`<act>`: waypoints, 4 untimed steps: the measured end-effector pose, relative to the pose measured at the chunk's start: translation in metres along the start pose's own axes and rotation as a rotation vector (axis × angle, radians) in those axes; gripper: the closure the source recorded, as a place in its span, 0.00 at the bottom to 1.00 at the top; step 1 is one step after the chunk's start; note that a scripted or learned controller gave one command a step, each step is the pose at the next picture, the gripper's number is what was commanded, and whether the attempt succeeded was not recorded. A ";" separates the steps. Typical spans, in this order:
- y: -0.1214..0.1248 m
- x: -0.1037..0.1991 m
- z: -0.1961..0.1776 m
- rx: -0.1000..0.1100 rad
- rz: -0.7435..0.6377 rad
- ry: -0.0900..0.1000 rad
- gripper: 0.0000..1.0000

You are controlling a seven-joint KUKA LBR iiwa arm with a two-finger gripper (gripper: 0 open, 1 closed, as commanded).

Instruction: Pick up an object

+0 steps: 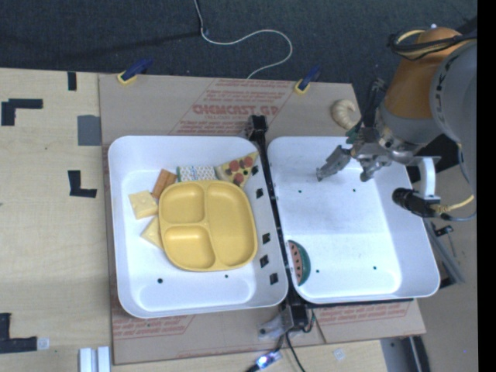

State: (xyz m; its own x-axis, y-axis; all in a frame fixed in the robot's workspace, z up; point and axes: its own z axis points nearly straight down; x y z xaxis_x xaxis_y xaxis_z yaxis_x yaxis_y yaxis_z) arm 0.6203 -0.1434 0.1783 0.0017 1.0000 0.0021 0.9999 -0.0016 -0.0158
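Observation:
A yellow divided plate (208, 225) lies in the left bin (132, 293). Around its upper left edge lie small flat pieces: a pale cracker (142, 204), an orange wafer (163, 182), and a pizza-slice toy (239, 167) near the bin's top right. A watermelon slice (299, 260) rests against the left wall of the right bin (403, 281). My gripper (346, 166) hangs over the upper part of the right bin, fingers spread apart, with nothing between them.
A cardboard sheet (225, 107) lies under both bins, held by clips at its back edge. A tan ball-like object (345, 113) sits on the cardboard behind the right bin. A white cable (240, 37) trails across the dark floor behind.

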 end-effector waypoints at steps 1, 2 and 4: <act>0.003 0.000 -0.008 -0.014 -0.003 -0.002 0.00; 0.005 -0.003 0.036 -0.010 -0.003 -0.003 0.00; 0.005 -0.001 0.077 -0.013 -0.005 -0.002 1.00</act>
State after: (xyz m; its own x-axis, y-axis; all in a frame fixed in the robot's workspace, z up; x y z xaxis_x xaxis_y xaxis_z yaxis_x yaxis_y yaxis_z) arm 0.6241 -0.1439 0.1013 -0.0033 1.0000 0.0002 1.0000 0.0033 -0.0031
